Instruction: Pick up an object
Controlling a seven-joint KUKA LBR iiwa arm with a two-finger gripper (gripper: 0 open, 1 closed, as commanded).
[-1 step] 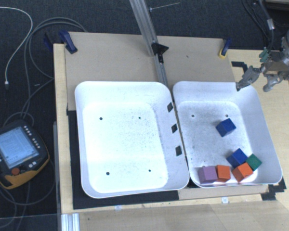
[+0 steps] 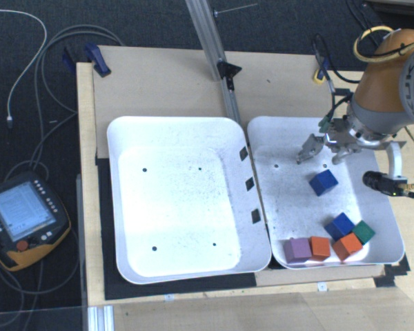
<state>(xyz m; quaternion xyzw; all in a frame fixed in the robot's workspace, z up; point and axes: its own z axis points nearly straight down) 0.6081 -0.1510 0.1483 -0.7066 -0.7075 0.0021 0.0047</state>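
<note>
The right bin [image 2: 262, 178] keeps most of its floor bare; a lone blue cube [image 2: 323, 183] sits near the middle, apart from the walls. Along the near edge cluster a purple cube [image 2: 299, 249], an orange cube [image 2: 320, 247], a second orange cube [image 2: 346, 246], another blue cube [image 2: 341, 224] and a green cube [image 2: 364, 232], packed close together. The gripper [image 2: 323, 151] hangs just behind the lone blue cube, fingers spread apart with nothing between them. The arm [image 2: 385, 88] leans in from the right. The left bin [image 2: 176, 198] sits alongside on the tabletop [image 2: 159, 81].
</note>
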